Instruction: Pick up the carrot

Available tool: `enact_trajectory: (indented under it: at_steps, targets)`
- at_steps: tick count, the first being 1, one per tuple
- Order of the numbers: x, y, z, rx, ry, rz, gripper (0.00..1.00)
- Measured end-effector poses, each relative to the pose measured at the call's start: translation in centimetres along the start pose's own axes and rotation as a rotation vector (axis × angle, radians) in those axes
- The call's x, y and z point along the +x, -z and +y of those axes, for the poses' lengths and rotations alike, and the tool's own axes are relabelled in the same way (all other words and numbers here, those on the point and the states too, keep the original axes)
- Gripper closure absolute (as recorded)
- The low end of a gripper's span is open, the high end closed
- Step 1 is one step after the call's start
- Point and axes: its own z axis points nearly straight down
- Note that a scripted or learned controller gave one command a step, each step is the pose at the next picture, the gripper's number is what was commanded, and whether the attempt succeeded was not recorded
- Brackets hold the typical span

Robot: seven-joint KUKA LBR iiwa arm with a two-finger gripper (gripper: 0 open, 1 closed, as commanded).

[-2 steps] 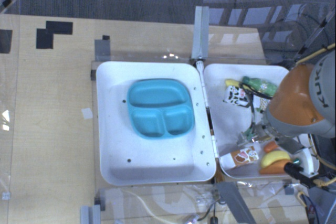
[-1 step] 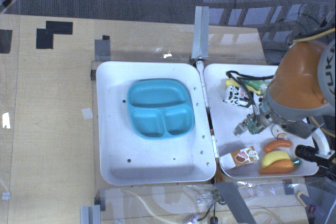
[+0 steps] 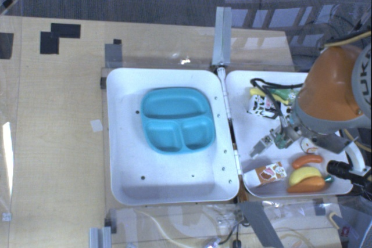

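The carrot (image 3: 308,184) is an orange piece with a green end, lying in the right bin (image 3: 244,101) at its near right corner. A yellow fruit (image 3: 304,174) rests against its upper side. My gripper (image 3: 271,141) hangs over the middle of the right bin, to the left of and a little beyond the carrot, and apart from it. Nothing shows between its jaws. The arm's orange band (image 3: 328,87) hides the far right part of the bin.
A red-orange sausage-like piece (image 3: 307,160) and a small printed box (image 3: 271,172) lie close to the carrot. A black-and-white item (image 3: 259,106) and a yellow-green item (image 3: 273,94) lie at the back. The left bin (image 3: 125,125) holds a blue divided tray (image 3: 176,119).
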Motion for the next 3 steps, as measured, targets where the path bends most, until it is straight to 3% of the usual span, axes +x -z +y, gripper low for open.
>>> enact_trajectory:
  at_steps: [1,2,3]
  targets:
    - [3.1,-0.1,1.9,0.001,-0.001,0.001,0.00]
    - [3.0,1.0,2.1,-0.005,0.002,-0.003,1.00]
    - [1.3,0.0,3.2,0.000,0.145,0.000,1.00]
